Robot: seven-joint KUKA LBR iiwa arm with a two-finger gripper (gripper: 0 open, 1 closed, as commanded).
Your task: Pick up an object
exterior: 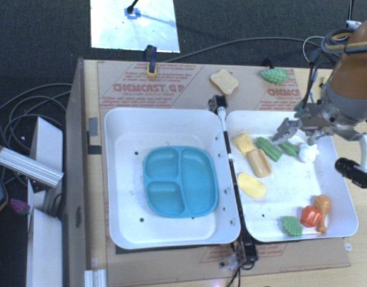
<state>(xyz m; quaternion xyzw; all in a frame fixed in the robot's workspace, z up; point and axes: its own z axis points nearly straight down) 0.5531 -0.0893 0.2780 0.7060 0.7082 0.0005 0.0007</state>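
Camera view has the pincer (298,133) low over the upper part of the right bin (345,220), its two grey fingers spread apart and grasping nothing. A green pod (288,149) lies just under the near finger, and a white ball (307,154) sits just beside the far one; whether either touches a finger I cannot tell. A second green pod (268,147) lies left of the first, with a yellow block (242,143) beyond it and a tan roll (259,162) just below. Lower down are a yellow lump (251,185), a green knobbly piece (290,225), a red piece (310,216) and an orange one (321,204), these last two touching. The left bin (121,160) holds a blue tray (180,181). On the counter (171,85) behind the bins rest a slice of toast (224,81) and a green lump (273,75).
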